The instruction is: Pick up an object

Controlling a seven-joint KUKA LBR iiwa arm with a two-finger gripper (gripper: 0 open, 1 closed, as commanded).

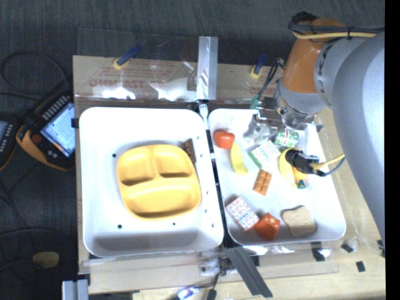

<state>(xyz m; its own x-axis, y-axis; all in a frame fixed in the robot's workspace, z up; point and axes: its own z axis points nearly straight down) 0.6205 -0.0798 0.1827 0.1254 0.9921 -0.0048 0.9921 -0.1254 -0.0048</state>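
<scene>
I hang over the right bin, my gripper low near its far edge above a checkered box. Bread lies nearer. The left bin bears a yellow tray.

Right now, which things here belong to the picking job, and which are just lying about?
Part of the job:
gripper, over the right bin
tomato
banana slice
waffle piece
checked cube
red block
bread slice

Just lying about:
yellow tray in the left bin
handheld controller off the bench
blue clamps
</scene>
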